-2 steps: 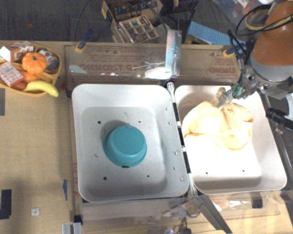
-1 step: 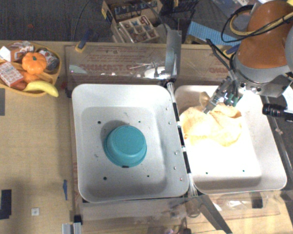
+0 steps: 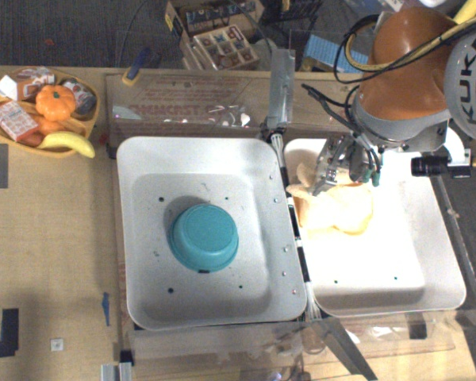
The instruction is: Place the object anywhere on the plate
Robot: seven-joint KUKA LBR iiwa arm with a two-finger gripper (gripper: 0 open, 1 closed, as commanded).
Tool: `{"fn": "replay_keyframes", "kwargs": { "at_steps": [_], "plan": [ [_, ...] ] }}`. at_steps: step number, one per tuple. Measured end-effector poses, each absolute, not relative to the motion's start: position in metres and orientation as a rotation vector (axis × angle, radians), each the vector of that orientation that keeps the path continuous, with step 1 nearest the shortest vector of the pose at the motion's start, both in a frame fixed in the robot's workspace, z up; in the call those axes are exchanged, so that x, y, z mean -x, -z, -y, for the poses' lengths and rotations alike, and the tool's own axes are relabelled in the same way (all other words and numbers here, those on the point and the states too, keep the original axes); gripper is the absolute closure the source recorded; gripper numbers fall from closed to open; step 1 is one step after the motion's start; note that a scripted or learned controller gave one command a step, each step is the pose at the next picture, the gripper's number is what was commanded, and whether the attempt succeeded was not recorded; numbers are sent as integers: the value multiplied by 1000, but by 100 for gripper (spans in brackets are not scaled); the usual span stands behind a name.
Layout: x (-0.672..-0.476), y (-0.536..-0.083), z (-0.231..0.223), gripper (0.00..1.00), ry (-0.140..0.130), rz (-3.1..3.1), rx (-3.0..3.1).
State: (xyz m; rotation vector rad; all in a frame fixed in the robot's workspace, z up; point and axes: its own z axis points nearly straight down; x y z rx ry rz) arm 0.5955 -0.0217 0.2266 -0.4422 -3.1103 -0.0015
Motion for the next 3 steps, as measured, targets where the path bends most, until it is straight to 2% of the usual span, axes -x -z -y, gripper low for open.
{"fn": "replay_keyframes", "kwargs": {
  "at_steps": [1, 2, 3],
  "plan": [
    [-570, -227, -27, 100, 2, 3141, 4],
    [-559, -224, -77, 100, 2, 3141, -3],
    [-559, -224, -77, 0, 2, 3142, -2]
  ]
}}
